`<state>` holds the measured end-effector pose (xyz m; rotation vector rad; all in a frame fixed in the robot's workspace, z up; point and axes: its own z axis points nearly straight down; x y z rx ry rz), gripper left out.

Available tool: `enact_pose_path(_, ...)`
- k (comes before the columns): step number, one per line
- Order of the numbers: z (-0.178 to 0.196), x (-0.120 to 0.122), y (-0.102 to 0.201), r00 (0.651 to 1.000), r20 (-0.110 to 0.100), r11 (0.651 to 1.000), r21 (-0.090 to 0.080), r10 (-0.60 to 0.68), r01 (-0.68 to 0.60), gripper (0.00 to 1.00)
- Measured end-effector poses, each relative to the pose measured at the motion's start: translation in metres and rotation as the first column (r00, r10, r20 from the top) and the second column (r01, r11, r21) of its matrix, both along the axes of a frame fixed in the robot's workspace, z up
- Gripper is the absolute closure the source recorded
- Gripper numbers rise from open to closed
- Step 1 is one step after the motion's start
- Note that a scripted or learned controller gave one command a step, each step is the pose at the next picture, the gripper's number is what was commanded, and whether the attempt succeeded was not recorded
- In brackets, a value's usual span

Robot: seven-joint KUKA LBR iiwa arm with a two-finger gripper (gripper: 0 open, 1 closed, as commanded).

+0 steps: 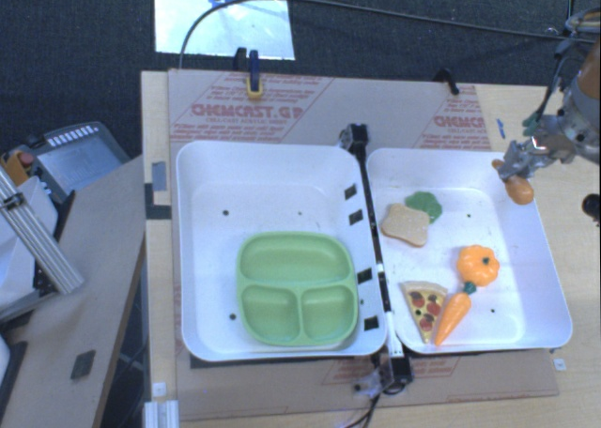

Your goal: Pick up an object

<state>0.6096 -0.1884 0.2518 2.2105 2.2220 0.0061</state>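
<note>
Both bins, the left bin (202, 229) and the right bin (540, 267), are plain white. The divided plate (297, 287) is pale green all over. The slice of bread (406, 225) is tan with a darker crust, and the broccoli (424, 204) is dark green. The pumpkin (478, 265) and the carrot (452, 317) are bright orange. The pizza slice (424, 305) is yellow dotted with red rounds. The small oval piece (519, 191) is orange-brown. The claw (522, 159) is grey metal. The bench (310, 102) board is tan with red lettering.

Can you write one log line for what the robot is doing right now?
gripper over right bin far edge | orange object just below it, grasp unclear | pizza slice, carrot untouched
</note>
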Motion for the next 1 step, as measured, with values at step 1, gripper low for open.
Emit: enact_pose_path(1,-0.0041,0.017,0.045,1.0,-0.004,1.0,0.002,0.004,-0.004,1.0)
